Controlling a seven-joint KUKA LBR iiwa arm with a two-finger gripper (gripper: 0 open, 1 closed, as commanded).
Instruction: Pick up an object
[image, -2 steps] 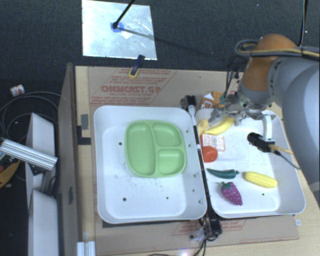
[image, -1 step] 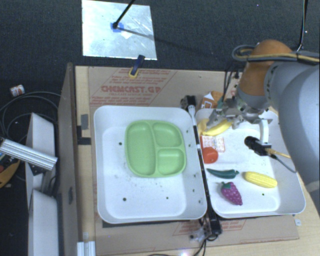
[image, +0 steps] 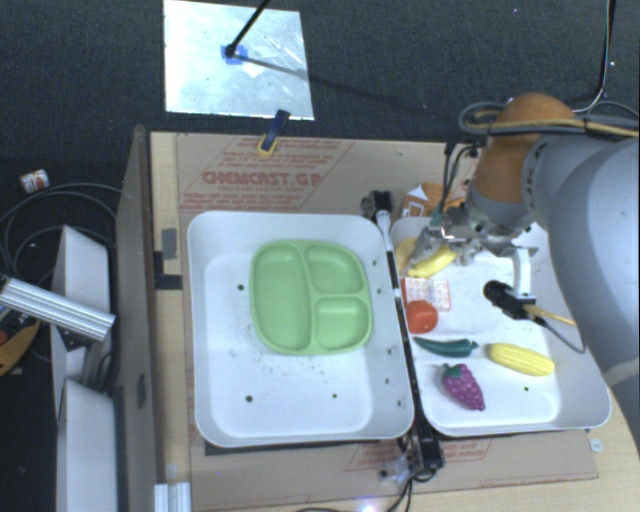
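Illumination: bright, even, overhead; both white bins (image: 300, 425) render near pure white, with little tonal detail on their floors. Shadows: soft and short, falling just beside the green divided plate (image: 308, 296) and the small items in the right bin. Glare: strong specular patches on the crinkled silver sheet (image: 236, 60) at far left; mild sheen on the grey arm (image: 590, 220) at right. Surround: dark carpet at far and left reads nearly black, detail lost. Focus: moderately soft throughout; lettering on the cardboard (image: 262, 180) is legible but fuzzy. Small objects lack crisp edges. Noise: fine grain in dark areas.
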